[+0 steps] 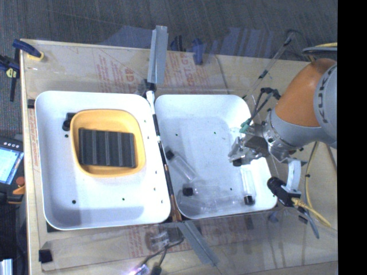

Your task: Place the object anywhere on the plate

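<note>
The end effector [239, 155] hovers at the right bin's [198, 110] right edge; whether it is open or holding anything cannot be told. Clear plastic tubes with dark caps lie in that bin: one [178, 164] near the centre, another [248, 187] at the near right. A tube should be gripped across its middle, since smooth round plastic slips. The yellow, rounded plate [106, 119], holding a dark ribbed insert [107, 148], waits in the left bin [57, 193].

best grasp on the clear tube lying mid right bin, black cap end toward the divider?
Take the clear tube across its middle, from straight above. It lies flat on the right bin floor, running diagonally, so set the claw fingers square to that diagonal. Nothing crowds its sides. It's see-through, so its edges are hard to judge.
</note>
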Tool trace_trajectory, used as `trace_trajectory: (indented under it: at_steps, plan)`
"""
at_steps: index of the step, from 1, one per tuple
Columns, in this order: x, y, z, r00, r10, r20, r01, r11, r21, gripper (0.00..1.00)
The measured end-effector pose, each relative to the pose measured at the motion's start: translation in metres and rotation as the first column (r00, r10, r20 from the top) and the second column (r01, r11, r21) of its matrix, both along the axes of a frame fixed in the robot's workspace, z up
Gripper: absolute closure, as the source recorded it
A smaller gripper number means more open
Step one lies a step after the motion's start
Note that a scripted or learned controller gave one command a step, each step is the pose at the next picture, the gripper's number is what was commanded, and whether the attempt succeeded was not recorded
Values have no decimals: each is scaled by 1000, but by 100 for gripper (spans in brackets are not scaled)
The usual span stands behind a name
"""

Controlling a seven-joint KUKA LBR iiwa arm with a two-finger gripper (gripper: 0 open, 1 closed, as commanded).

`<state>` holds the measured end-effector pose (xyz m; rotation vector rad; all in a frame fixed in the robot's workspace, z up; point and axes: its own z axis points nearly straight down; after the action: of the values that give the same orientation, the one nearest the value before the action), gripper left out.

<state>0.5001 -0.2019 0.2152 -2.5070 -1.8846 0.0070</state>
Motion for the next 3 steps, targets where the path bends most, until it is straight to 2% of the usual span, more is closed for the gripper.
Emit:
trace_trajectory:
  at_steps: [1, 2, 3]
  plan:
    - [2, 87, -6, 998, 70, -1, -70, 998, 0, 100]
    - [69, 108, 22, 985, 173, 4, -173, 985, 0, 100]
    - [113, 191, 19, 943, 333, 4, -333, 943, 0, 100]
